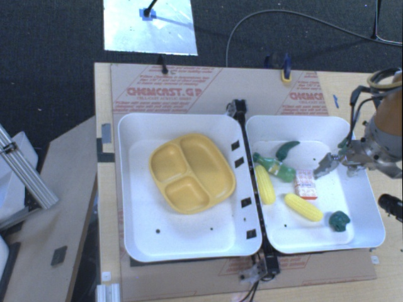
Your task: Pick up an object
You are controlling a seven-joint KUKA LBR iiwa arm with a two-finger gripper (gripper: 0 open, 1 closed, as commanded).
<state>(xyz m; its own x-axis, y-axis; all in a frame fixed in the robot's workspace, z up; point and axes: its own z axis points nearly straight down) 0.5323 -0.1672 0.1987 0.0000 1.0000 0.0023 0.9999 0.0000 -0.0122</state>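
The two-finger gripper hangs over the right shallow white bin, its jaws parted and grasping nothing, just right of the small red-and-white carton. In that bin also lie two yellow plastic corn cobs, green plastic vegetables and a dark green broccoli piece. The left white bin holds a yellow three-compartment plastic tray.

Bench — two white bins
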